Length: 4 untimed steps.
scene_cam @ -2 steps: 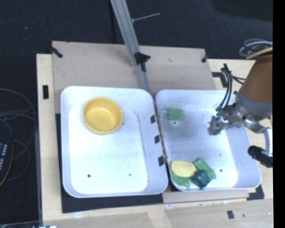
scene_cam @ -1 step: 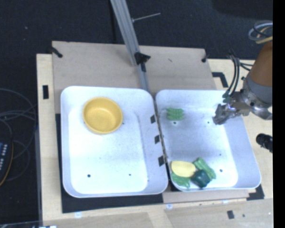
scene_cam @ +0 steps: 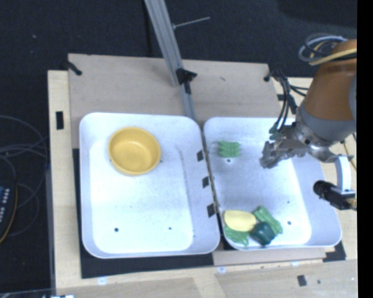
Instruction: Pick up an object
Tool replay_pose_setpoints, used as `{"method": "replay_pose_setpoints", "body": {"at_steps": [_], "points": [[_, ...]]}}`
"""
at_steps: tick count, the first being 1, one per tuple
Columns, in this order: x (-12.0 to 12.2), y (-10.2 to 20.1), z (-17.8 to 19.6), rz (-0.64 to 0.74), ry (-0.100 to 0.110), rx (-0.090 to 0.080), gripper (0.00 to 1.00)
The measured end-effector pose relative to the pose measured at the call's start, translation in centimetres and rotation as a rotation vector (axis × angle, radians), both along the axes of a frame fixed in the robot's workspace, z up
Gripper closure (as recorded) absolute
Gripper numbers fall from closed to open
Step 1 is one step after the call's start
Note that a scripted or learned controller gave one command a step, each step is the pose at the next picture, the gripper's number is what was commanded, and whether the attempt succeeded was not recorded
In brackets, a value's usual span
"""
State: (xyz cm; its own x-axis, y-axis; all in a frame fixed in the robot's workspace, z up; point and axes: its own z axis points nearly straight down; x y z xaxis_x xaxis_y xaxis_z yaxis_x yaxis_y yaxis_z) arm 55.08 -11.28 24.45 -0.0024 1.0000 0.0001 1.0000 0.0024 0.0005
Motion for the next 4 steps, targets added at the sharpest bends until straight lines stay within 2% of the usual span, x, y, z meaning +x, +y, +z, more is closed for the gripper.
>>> {"method": "replay_pose_setpoints", "body": {"at_steps": [1,2,3,4], "points": [[-1.7,4.5,0.6,0.000,-0.001,0.001,1.00],[-2.4,10.5,0.0,0.001,0.000,0.001,1.00],[-4.1,14.6,-0.5,0.000,0.000,0.000,1.00],[-4.8,19.8,0.6,0.002,-0.001,0.001,1.00]]}}
